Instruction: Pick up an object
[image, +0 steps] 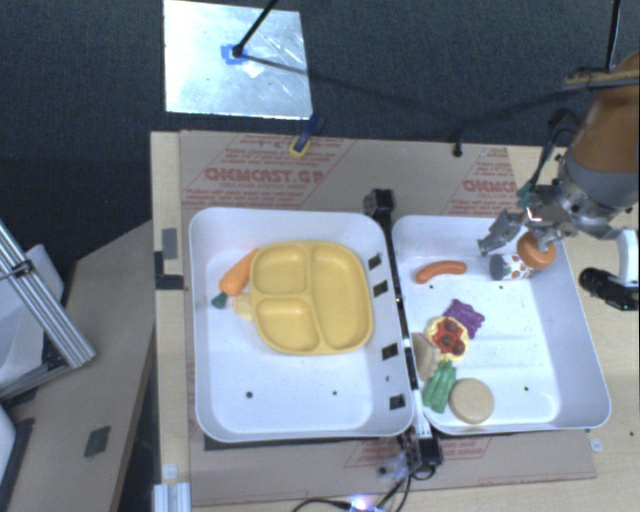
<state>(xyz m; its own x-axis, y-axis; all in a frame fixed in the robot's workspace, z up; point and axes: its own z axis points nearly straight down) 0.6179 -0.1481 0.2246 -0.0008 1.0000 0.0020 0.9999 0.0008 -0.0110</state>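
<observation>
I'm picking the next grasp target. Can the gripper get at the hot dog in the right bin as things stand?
Probably yes. The hot dog lies alone on bare bin floor, apart from the other toys, and the gripper hangs just to its right with nothing between them.

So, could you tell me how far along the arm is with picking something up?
Nothing looks lifted yet. The gripper is low over the back right corner of the right bin, right by a small orange and white object, but a grasp can't be confirmed. The sausage, purple piece and round cookie lie on the bin floor. Grasp and lift remain.
</observation>
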